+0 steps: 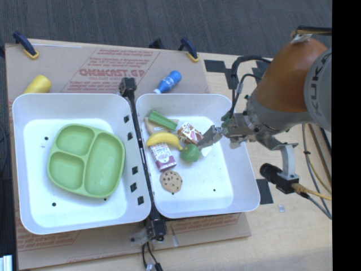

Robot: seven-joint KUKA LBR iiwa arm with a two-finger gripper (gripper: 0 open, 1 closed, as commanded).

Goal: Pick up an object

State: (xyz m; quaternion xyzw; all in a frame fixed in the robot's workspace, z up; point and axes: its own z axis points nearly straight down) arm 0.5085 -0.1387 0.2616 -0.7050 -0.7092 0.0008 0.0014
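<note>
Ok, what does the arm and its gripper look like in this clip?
The arm is bulky and rounded: grey shell with a broad orange band above the wrist. Black cables loop round the wrist, and thinner yellowish ones trail off lower right. The gripper is slim, grey metal, tapering from a boxy grey mount. A small black cylinder on a grey bracket hangs below the wrist.

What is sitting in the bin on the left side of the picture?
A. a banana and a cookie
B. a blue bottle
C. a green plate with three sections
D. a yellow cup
C: the green plate with three sections lies in the left bin, while the banana and the cookie lie in the right bin, and the blue bottle lies on the cardboard behind the bins.
</note>
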